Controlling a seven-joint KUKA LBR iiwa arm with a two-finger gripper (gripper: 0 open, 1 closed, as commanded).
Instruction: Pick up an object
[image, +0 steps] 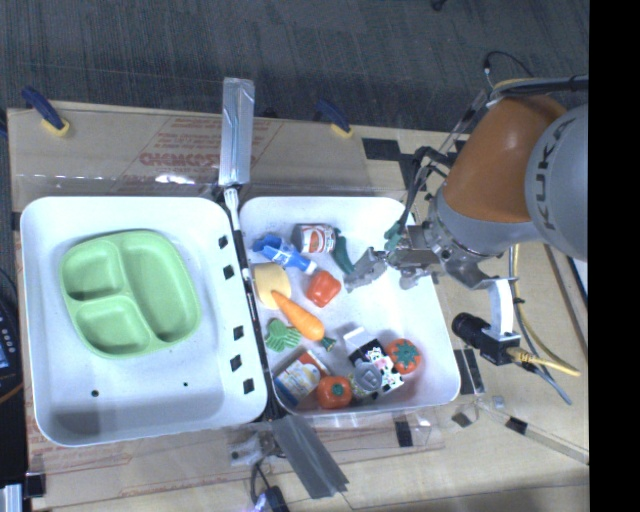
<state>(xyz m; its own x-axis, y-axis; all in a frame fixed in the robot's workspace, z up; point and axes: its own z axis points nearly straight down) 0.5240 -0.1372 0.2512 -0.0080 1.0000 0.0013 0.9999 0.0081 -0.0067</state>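
Observation:
The right bin (425, 300) holds several toys: a red can (316, 239), a blue piece (280, 252), a yellow block (268, 282), a red pepper (323, 288), a carrot (300, 316), a tomato (403, 355) and a black-and-white figure (372, 362). My gripper (386, 272) hangs over the upper right part of this bin, to the right of the red pepper. It is open with nothing between its fingers. A teal piece (343, 256) lies just left of the left fingertip.
The left bin (60, 390) holds a green divided plate (128, 290). A small round orange fruit (335, 391) and a small labelled tin (298, 377) lie near the right bin's front wall. A metal bar (235, 130) rises between the bins at the back.

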